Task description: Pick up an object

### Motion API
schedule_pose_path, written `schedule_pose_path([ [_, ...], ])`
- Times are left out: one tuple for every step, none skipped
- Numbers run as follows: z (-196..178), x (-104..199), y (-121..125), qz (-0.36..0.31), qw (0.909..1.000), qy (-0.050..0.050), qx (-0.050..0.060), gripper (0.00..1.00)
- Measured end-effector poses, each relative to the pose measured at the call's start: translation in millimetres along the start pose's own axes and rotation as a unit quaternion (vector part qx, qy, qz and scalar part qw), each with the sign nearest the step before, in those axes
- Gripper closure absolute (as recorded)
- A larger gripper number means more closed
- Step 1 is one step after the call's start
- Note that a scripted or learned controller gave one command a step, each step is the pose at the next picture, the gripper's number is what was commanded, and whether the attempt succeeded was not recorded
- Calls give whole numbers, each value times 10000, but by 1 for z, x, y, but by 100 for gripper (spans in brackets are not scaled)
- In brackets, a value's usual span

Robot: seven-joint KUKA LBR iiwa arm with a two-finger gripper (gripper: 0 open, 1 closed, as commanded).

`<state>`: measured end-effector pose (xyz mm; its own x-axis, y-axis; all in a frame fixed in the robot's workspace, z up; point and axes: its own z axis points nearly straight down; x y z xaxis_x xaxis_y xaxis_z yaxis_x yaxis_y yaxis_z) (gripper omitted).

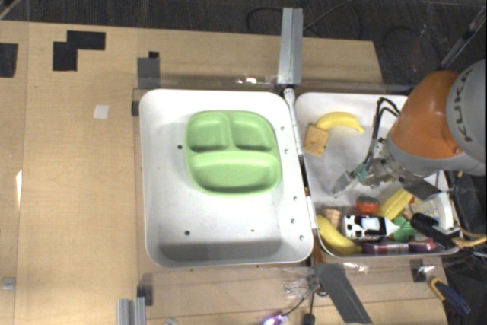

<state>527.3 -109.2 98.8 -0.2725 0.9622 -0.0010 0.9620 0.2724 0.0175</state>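
Object candidates: toy pile along front edge of right bin (335,164), nothing picked yet
Gripper (364,175): low over middle of right bin, tips angled toward view's left
Fingers: look spread apart, nothing between them; small and partly blurred
Nearest target: small red-orange piece (367,204), just in front of the tips, toward the bin's front edge
Next nearest: yellow block (395,203), just right of the red piece, long axis diagonal
Front row: banana (335,234) at front-left corner, black-and-white toy (364,225) beside it, dark purple stick (388,246) lying along the front wall
Back of bin: 2nd banana (340,120), curved, long axis left-right; tan block (316,139) near left wall, both apart from the tips
Obstruction: front pieces are packed touching, a clean grip looks hard; arm body covers the bin's right side
Left bin (163,186): 1 green 3-compartment tray (231,151), well apart from the arm
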Motion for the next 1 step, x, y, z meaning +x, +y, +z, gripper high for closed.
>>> schedule_pose_path([
  [7, 21, -26, -549, 9985, -59, -49, 0],
])
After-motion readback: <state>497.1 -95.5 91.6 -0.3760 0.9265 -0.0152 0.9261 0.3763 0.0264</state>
